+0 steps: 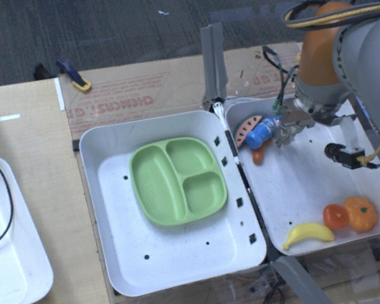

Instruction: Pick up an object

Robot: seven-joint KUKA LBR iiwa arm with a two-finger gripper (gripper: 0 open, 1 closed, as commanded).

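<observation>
In the right bin (pixel 369 174) several toy foods lie about. A blue object (pixel 260 133) rests at the far left corner, beside a watermelon slice (pixel 247 127), with a small orange piece (pixel 258 157) just in front. My gripper (pixel 285 129) is low in that corner, right against the blue object's right end. Along the near edge lie a yellow banana (pixel 308 234), a red tomato (pixel 335 216) and an orange fruit (pixel 361 214). The arm's orange band (pixel 318 52) rises above the bin's far right.
The left bin (pixel 119 247) holds a green divided plate (pixel 179 180). A black cable plug (pixel 339 153) with a yellow lead hangs over the right bin's right side. A grey divider post (pixel 214 63) stands behind the bins. White tubs (pixel 1 239) sit far left.
</observation>
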